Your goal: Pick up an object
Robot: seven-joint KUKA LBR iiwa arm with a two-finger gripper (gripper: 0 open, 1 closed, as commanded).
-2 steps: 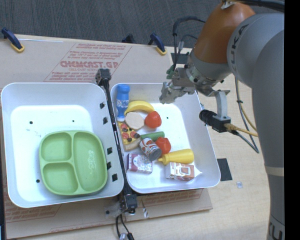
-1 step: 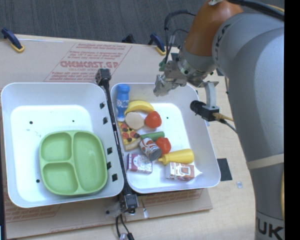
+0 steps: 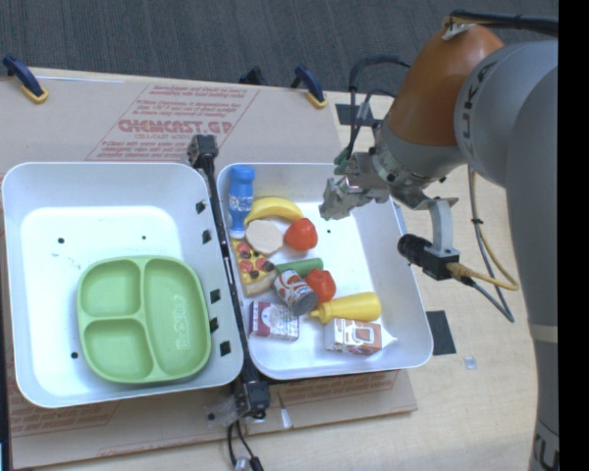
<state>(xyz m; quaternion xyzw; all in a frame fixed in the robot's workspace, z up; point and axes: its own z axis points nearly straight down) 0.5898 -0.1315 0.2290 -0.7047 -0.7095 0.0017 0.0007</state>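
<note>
The right bin (image 3: 404, 307) holds several toy foods: a blue bottle (image 3: 240, 192), a banana (image 3: 274, 209), a bread slice (image 3: 266, 235), a red tomato (image 3: 300, 234), a pizza slice (image 3: 251, 266), a green pepper (image 3: 298, 265), a can (image 3: 294, 290), a yellow squeeze bottle (image 3: 350, 308), a small carton (image 3: 354, 337) and a red-white packet (image 3: 274, 320). My gripper (image 3: 336, 202) hangs over the bin's upper right part, just right of the tomato and banana. Nothing shows between its fingers.
The left bin (image 3: 39, 199) holds a green divided plate (image 3: 142, 317). Both bins rest on cardboard (image 3: 172, 116) held by blue clamps (image 3: 26, 78). Black clips run along the divider (image 3: 216, 253) between the bins. Cables hang from the arm at the right.
</note>
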